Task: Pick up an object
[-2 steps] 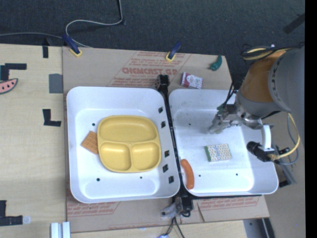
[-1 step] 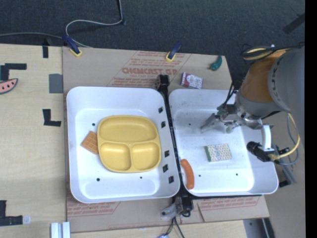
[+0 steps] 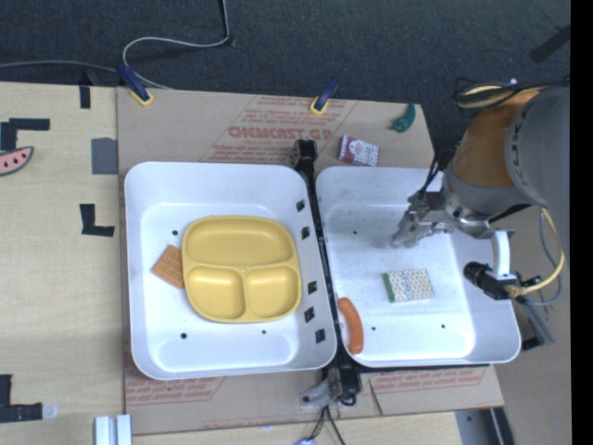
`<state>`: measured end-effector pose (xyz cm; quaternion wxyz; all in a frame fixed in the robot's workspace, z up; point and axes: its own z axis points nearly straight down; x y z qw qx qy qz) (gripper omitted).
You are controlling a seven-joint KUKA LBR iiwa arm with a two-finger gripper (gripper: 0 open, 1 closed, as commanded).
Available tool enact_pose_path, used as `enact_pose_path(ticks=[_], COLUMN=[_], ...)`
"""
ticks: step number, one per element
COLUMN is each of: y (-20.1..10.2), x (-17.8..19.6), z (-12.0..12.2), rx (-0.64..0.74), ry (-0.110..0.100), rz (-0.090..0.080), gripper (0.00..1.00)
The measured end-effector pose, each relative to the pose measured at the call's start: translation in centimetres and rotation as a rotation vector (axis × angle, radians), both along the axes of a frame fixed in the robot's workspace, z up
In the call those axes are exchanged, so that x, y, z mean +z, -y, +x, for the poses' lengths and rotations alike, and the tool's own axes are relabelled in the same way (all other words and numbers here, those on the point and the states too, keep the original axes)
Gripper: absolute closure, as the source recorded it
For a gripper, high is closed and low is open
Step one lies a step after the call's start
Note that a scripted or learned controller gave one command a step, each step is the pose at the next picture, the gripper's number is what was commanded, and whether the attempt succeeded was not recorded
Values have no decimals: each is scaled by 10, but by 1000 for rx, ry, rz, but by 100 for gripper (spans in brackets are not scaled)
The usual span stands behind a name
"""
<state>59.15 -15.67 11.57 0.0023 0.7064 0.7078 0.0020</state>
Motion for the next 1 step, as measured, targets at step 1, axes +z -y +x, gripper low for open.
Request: enact_pose_path(ticks=[1], y=[0], x=[0], z=[0], rx=[0], ry=[0], rz=[0], gripper=[0])
